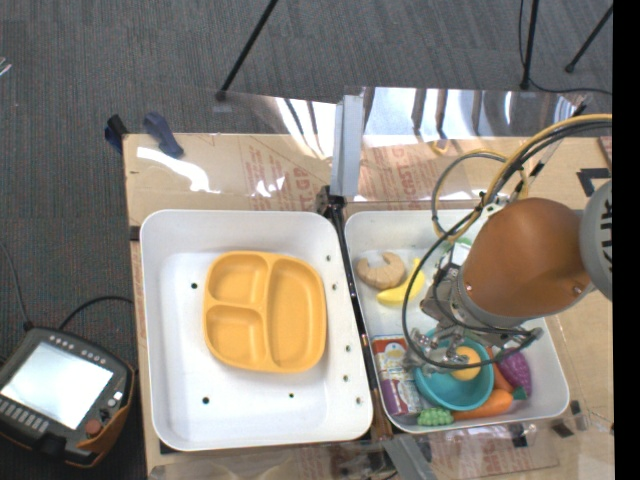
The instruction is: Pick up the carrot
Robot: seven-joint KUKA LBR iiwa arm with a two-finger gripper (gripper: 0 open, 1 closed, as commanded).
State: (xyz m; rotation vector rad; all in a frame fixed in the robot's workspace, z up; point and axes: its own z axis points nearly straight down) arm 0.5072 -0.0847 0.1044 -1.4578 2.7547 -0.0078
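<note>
A grey KUKA arm with an orange band reaches in from the right of the frame and hangs over the right-hand bin [365, 230], its gripper [448, 348] lowered among a cluster of toy foods at the lower right of the picture. The carrot [492, 404], an orange piece with its long axis running roughly left to right and slightly upward toward the right, lies against the near wall of that bin, just below and to the right of the gripper, tucked beside a teal bowl [450, 388] that holds something yellow. A purple toy [515, 372] sits touching or just beside the carrot's right end, and a small green piece [434, 418] lies near its left end.

From where one stands, the gripper appears to be over the bowl rather than over the carrot; the coming move would seem to call for a short shift toward the lower right corner of the frame, with the jaws set across the carrot's length. Whether the jaws are spread or pressed together cannot be told, as cables and the wrist crowd the spot.

The left-hand bin [160, 268] holds a yellow divided plate [265, 311]. A cookie-like piece [381, 269] rests at the upper left of the right bin.
</note>
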